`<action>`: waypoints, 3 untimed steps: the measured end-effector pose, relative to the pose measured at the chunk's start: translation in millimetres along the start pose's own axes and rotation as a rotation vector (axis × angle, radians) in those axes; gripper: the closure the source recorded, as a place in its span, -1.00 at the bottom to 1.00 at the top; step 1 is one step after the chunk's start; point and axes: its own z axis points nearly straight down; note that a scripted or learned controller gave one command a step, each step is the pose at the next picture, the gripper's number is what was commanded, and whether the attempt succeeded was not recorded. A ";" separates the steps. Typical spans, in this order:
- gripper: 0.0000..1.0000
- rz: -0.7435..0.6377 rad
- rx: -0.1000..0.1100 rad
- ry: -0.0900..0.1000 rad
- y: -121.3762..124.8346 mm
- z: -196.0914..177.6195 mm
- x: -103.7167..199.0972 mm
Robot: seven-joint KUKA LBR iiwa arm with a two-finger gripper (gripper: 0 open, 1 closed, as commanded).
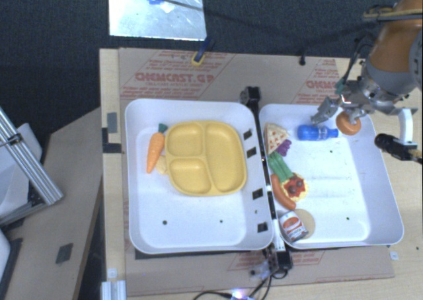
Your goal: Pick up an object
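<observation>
My gripper (339, 115) hangs over the far edge of the right bin (370, 193), with its fingers spread open. One grey finger (322, 112) points down toward a blue bottle (317, 133) lying on its side just below it. A round orange toy (348, 124) sits under the other finger, by the bin's far rim; I cannot tell whether it touches the finger. Nothing is clamped between the fingers.
On the right bin's left side lie a pizza slice (276, 137), purple grapes (284, 149), a green piece (280, 166), a red-and-yellow toy (291, 188) and a small can (294, 225). The left bin (142, 219) holds a yellow divided plate (201, 158) and a carrot (154, 151).
</observation>
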 end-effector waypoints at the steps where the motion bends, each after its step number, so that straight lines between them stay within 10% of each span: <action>1: -1.00 -0.002 -0.013 -0.002 2.5 -8.7 0.3; 3: -1.00 -0.001 -0.010 -0.001 -3.6 81.3 -0.7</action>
